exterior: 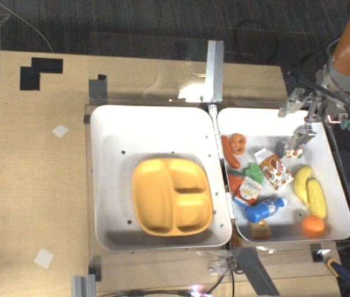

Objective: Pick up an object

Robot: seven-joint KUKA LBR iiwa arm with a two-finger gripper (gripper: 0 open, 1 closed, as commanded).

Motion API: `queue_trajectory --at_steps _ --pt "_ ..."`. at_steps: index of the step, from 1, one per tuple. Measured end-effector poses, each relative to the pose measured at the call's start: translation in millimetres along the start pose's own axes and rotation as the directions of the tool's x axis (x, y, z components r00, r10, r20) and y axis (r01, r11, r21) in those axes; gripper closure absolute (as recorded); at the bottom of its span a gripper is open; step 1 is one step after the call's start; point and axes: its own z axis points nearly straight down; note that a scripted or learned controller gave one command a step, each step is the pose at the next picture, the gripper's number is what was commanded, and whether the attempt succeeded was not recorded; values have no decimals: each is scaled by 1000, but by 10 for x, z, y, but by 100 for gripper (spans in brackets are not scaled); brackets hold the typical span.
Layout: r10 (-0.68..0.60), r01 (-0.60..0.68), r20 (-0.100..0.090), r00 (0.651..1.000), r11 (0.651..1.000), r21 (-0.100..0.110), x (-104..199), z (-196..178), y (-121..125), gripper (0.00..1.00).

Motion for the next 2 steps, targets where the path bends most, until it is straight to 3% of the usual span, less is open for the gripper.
queue_trajectory --at_steps 1,2 --pt "294 -294 -5 956 956 0 298 1231 142 0" --pt "506 -506 6 862 862 -2 -220 1590 266 0"
